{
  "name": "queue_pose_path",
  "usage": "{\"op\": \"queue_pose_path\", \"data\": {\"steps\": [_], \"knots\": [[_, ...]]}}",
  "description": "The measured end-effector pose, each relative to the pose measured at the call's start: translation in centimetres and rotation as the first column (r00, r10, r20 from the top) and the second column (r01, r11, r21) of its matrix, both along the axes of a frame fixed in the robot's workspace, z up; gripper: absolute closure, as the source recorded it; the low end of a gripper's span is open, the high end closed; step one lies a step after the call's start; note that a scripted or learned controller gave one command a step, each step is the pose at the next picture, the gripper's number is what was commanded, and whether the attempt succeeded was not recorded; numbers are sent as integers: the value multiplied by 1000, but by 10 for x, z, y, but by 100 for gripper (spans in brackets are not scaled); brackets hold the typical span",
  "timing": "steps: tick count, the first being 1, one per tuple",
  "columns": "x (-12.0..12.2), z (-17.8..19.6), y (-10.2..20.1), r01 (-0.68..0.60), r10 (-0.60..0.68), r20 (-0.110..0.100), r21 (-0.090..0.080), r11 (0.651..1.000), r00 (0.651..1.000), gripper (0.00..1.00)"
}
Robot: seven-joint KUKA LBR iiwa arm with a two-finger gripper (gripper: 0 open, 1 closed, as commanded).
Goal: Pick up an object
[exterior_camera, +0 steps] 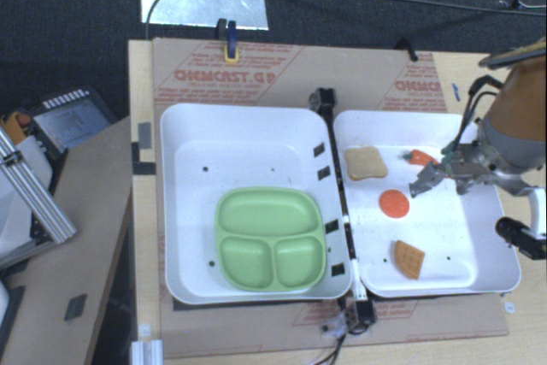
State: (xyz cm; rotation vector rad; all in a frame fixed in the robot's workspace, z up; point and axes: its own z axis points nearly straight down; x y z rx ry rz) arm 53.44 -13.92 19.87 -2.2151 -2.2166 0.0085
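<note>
My gripper [420, 185] hangs over the right bin [491, 273], reaching in from the right with its tip pointing left. Its tip sits just right of and above a flat red disc [394, 203]. A small orange piece [419, 156] lies just behind the tip. Further left, near the bin's left wall, lies a tan slice of bread [365, 162]. An orange-brown waffle piece [409, 258] rests toward the front of the same bin. Nothing shows in the gripper's grasp.
The left bin [184, 184] holds a green three-compartment plate [270, 237]. A black divider strip [335, 184] runs between the two bins. A yellow clamp [231, 43] sits at the back edge of the bench.
</note>
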Motion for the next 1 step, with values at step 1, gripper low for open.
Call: {"op": "queue_pose_path", "data": {"steps": [1], "knots": [[3,5,0,-2,2,11,-2,1000,1000,0]]}}
